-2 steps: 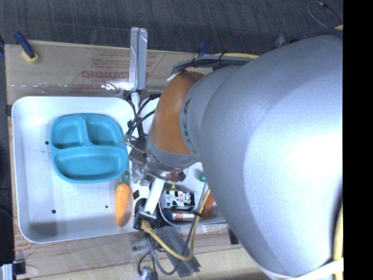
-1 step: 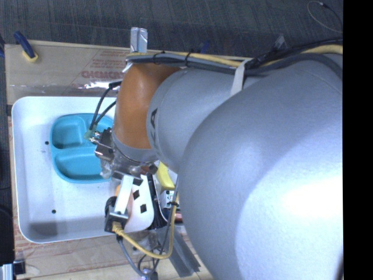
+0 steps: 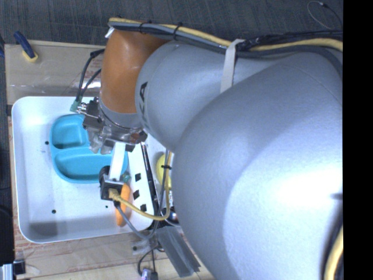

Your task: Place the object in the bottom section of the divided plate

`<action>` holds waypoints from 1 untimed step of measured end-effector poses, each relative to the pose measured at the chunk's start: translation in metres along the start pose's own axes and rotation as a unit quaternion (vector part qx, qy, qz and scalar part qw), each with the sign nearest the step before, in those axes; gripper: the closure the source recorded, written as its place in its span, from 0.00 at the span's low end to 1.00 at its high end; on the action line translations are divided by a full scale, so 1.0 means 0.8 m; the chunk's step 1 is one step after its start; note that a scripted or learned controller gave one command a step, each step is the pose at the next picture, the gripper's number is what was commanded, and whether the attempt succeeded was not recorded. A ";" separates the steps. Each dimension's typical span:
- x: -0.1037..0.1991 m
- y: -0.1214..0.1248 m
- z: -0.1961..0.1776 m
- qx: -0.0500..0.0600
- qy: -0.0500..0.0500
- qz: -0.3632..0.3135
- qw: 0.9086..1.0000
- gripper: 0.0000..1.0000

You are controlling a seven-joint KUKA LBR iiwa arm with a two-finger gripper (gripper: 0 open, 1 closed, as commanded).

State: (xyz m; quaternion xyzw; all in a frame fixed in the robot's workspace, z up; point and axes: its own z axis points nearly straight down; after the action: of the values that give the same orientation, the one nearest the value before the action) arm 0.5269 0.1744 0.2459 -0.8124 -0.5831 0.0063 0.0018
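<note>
A blue divided plate (image 3: 61, 156) lies in the left white bin (image 3: 35, 203), toward its upper middle. It has a smaller section at the top and a wider one below. My gripper (image 3: 100, 142) hangs over the plate's right edge, under the orange wrist band, and the wrist hides much of it. An orange object (image 3: 120, 214) lies on the bin floor below and right of the plate, partly covered by the robot's cable. I see nothing lying in the visible parts of the plate.
The grey arm covers the right bin and most of the view. A yellow thing (image 3: 164, 177) peeks out beside the arm near the wall between the bins. A blue-and-yellow tool (image 3: 25, 45) lies on the bench at the upper left.
</note>
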 end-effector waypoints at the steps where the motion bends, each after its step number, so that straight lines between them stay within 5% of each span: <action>1: 0.000 0.000 0.000 0.000 0.000 0.000 1.000 0.00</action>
State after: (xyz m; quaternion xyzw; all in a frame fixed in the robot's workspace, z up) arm 0.5268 0.1743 0.2458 -0.8123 -0.5832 0.0067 0.0019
